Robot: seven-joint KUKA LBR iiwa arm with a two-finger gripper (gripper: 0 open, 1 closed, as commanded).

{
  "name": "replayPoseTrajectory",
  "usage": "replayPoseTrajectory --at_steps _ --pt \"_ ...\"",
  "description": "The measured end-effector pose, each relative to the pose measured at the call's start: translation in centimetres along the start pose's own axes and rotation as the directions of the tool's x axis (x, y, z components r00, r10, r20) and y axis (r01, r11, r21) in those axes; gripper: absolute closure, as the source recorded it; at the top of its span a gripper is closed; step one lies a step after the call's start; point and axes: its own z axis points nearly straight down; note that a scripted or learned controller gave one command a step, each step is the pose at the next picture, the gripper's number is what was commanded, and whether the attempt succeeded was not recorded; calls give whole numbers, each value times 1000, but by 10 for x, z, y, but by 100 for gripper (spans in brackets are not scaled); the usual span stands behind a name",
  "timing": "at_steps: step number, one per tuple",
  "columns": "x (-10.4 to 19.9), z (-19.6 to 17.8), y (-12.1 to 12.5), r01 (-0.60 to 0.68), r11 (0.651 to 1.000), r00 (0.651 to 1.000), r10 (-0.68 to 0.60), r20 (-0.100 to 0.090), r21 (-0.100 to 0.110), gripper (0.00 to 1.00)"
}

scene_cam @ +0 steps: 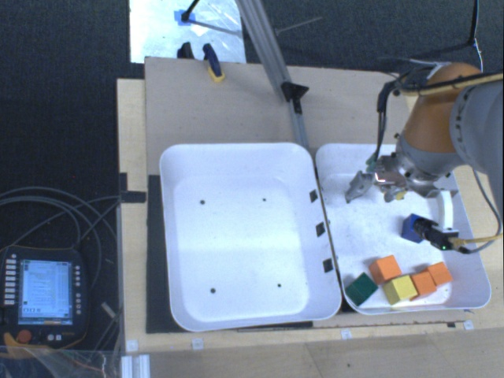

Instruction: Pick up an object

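- We can read no brand, label or writing anywhere; the lit screen of the handheld control unit [39,294] at 8 o'clock is too small to make out
- We see the arm [465,113] reach in from 3 o'clock, its orange band [437,116] bent down over the right bin [339,160], wrist pointing toward 9 o'clock
- The gripper [372,181] hangs over the upper part of the right bin; a grey finger [359,187] points down toward 8 o'clock, and we cannot tell how far the fingers are parted; we see nothing between them
- The blocks lie at 5 o'clock, in the lower corner of the right bin, apart from the gripper: a green block [361,288], a yellow block [400,288], and three orange blocks [385,268], [423,283], [439,272] close together
- A blue object [413,227] sits just below the wrist
- The left bin [169,211] lies beside the right one
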Motion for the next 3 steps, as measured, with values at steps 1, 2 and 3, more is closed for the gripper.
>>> replayPoseTrajectory --at_steps 1,2,3 --pt "0 19 1 0 1000 1000 0 0 -2 0" --pt "0 7 2 2 1000 1000 -2 0 -6 100" --pt "5 -40 8 3 1000 1000 -3 1 -9 100"
